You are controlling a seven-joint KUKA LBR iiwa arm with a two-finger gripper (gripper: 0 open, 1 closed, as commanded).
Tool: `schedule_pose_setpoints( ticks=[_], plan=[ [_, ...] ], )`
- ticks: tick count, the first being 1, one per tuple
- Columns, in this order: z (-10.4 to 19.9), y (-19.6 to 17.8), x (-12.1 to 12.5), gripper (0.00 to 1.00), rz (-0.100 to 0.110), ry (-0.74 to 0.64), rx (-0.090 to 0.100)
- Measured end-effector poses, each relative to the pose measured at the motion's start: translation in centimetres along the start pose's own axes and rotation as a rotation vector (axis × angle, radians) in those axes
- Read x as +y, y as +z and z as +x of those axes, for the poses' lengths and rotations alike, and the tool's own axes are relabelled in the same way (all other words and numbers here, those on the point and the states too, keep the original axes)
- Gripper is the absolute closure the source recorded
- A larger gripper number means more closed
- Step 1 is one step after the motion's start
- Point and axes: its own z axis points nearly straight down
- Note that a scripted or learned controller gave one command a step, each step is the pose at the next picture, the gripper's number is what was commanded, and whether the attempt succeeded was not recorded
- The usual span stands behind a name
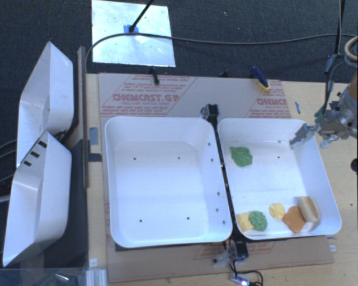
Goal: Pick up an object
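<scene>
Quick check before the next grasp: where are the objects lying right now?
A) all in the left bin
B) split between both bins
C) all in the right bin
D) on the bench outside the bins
C: the green piece, the yellow and green items, the small yellow piece, the orange piece and the tan roll all lie inside the right bin.

Dark carpet floor (251,17), wooden bench (341,184), metal sheet (132,32)
</scene>
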Motion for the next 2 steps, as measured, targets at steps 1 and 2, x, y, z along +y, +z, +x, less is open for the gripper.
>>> schedule_pose_setpoints(
  ticks=[1, 2],
  plan=[
    [3.8, 10.8, -2.9, 0.0, 0.008, -0.001, 0.002],
    [6.0, 16.8, 4.7, 0.0, 0.003, -0.003, 0.0]
  ],
)
